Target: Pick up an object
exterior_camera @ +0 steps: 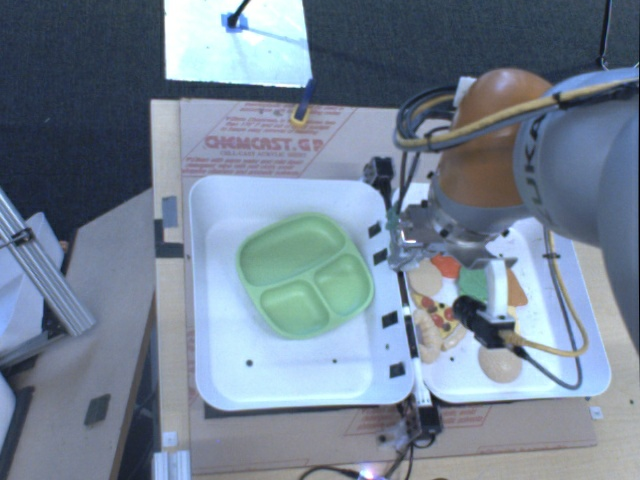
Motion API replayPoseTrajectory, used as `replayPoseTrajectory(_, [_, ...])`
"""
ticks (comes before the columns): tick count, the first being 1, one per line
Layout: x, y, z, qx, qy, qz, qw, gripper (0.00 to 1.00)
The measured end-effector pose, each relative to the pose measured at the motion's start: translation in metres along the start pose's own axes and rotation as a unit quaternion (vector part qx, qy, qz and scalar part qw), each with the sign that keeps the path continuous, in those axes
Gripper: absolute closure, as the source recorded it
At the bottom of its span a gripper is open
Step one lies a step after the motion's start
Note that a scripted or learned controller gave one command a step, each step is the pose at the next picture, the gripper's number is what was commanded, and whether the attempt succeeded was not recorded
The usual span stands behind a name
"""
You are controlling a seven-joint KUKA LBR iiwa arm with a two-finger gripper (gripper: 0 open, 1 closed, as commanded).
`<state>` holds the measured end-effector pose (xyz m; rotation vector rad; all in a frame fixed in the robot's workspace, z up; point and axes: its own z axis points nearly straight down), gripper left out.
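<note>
The thing to be lifted is most likely one of the small toys heaped in the right bin, in the lower right of the frame. The heap lies close to that bin's left wall. In it I can make out a pale round piece at the lower edge, set a little apart from the rest. There is also a flat tan slice with red spots, a green piece, a red-orange piece and a pale lump beside it. They are small, light-looking and crowded, several touching or overlapping, so a clean hold on just one looks hard.

The gripper sits right over the upper end of the heap, low in the bin, with the arm reaching in from the right. The wrist hides the jaws from above, so I cannot tell whether they are spread, pressed together or pinching anything. I judge this to be the grasp step itself, at or near the bottom of the reach. The next move calls for a firm close on one piece, then a straight lift clear of its neighbours and the bin wall.

The left bin holds a green divided plate, lying flat near its middle and well apart from the gripper. Both bins rest on a printed cardboard sheet on the table.
</note>
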<state>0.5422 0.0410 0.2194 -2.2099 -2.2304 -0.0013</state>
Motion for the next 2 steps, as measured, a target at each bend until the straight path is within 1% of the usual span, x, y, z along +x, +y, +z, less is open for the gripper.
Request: replayPoseTrajectory(2, [0.035, -0.001, -0.010, -0.001, 0.000, 0.001, 1.0000, 1.00])
